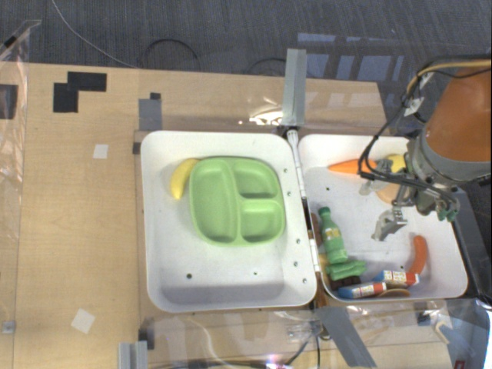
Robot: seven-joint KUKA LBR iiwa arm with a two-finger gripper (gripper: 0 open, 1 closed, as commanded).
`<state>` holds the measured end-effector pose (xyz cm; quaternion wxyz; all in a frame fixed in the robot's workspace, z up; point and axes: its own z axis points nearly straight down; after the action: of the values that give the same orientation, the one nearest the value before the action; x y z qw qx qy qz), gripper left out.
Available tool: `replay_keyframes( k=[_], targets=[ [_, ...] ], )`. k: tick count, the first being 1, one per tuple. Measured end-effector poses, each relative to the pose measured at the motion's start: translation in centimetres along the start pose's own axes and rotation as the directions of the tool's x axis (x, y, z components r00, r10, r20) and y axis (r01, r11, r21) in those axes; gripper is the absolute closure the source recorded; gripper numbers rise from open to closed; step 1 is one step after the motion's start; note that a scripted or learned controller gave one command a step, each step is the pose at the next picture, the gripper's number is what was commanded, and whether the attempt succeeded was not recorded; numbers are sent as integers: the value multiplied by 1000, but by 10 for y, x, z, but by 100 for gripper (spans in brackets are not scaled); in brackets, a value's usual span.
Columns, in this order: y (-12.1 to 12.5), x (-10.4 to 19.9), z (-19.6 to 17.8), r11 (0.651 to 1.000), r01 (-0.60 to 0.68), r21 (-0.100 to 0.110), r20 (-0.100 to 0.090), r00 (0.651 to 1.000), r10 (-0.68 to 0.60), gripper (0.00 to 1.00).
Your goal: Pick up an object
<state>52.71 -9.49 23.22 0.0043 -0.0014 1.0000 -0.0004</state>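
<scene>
Claw (390,225) hanging over bare floor of right bin (453,287), fingers a little apart, nothing between them. Reaching in from the right, so wrist and orange band covering the bin's far right corner. Poised above an open patch, probably mid-approach, no grasp yet.

Candidates all in the same bin. Red sausage (417,255) just right of and below the claw, nearest, apart from it. Orange carrot cone (346,167) up-left, near the far wall, well clear. Green bottle (333,239) left of the claw, lying along the inner wall. Red-and-white tube (384,281) below, against the near wall. Pale round item partly hidden behind the wrist, can't identify.

Left bin (161,283) with green divided plate (234,201), yellow banana (181,178) touching its left edge; well apart from the claw.
</scene>
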Motion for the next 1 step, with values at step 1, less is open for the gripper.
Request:
replay_keyframes(
  k=[1],
  targets=[
    [-33, 13, 136, 1000, -23, 1, 3, 1000, 23, 0]
  ],
)
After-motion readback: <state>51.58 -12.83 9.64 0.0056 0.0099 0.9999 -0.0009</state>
